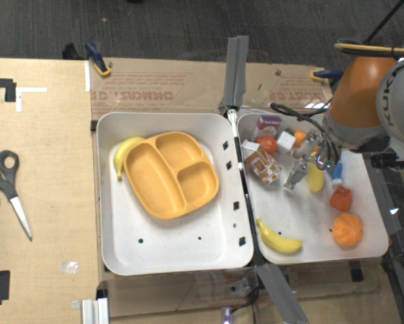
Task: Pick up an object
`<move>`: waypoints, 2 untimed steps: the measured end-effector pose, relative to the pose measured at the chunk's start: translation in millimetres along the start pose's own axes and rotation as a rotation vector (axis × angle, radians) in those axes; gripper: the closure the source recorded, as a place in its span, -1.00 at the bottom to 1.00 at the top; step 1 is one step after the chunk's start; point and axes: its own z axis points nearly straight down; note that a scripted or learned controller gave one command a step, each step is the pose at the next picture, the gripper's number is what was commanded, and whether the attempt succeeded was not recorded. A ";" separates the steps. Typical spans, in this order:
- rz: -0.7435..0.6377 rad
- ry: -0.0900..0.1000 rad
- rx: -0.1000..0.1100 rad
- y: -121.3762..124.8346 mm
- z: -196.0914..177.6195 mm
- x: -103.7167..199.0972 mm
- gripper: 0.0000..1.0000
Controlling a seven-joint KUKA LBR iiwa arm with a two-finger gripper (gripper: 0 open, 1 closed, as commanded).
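Note:
My gripper (295, 175) hangs low over the middle of the right bin (371, 248), reaching in from the arm at the upper right. It sits between a brown snack packet (264, 166) on its left and a small yellow piece (315, 179) on its right. Nothing shows clearly gripped. Around it lie a red tomato (267, 145), a purple-white box (268, 122), a red piece (340, 198), an orange fruit (347, 229) and a banana (280, 240) at the bin's front.
The left bin (121, 248) holds a yellow sectioned plate (168, 174) with a second banana (124, 154) at its left edge. Scissors (9, 181) lie on the bench at the far left. A blue clamp (97, 59) sits behind the bins.

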 end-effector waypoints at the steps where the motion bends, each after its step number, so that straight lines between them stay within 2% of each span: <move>1: -0.003 -0.001 0.001 0.6 -7.4 -0.9 1.00; 2: 0.111 -0.001 0.000 8.3 -115.0 -16.0 1.00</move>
